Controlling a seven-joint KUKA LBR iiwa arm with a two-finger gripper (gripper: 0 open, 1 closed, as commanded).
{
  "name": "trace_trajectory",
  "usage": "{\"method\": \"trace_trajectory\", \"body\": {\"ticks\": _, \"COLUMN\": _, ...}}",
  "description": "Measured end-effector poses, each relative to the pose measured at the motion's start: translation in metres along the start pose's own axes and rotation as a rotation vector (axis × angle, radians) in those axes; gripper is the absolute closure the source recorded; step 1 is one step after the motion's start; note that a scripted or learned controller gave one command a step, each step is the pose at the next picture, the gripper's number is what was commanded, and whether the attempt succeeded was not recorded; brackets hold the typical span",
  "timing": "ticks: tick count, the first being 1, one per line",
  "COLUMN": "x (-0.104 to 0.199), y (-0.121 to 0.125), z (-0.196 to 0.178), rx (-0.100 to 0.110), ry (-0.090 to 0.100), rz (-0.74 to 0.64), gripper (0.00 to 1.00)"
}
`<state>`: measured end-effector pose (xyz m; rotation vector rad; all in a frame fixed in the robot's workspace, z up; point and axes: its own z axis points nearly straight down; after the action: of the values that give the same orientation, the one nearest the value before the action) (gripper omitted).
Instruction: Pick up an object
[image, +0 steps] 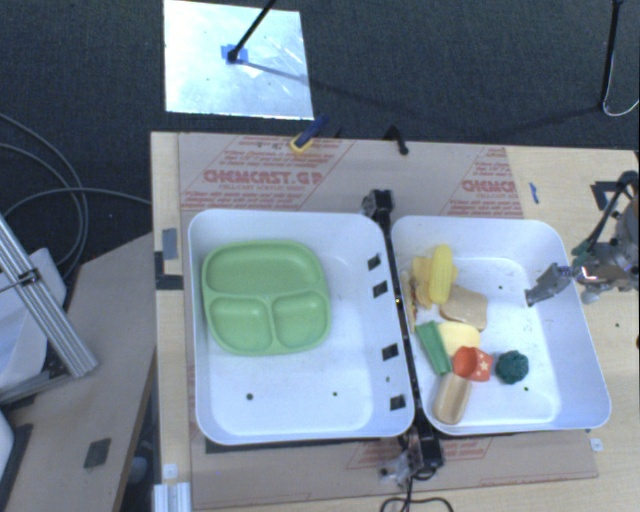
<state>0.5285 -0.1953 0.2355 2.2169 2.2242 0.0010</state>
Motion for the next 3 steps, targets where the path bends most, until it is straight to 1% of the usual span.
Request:
{"method": "trace_trajectory", "body": {"ticks": 1, "x": 0.048, "y": 0.007, "z": 0.134, "rx": 0.010, "ry": 0.006, "rz": -0.005, "gripper": 0.00}}
{"method": "trace_trajectory", "body": {"ticks": 2, "x": 0.117, "y": 0.018, "z": 0.122, "rx": 0.000, "ry": 0.003, "rz": -0.008, "gripper": 0.00}}
{"method": "trace_trajectory", "body": {"ticks": 3, "x": 0.220, "y": -0.015, "z": 0.047, "rx": -0.006, "ry": 0.003, "rz": -0.008, "gripper": 0.00}}
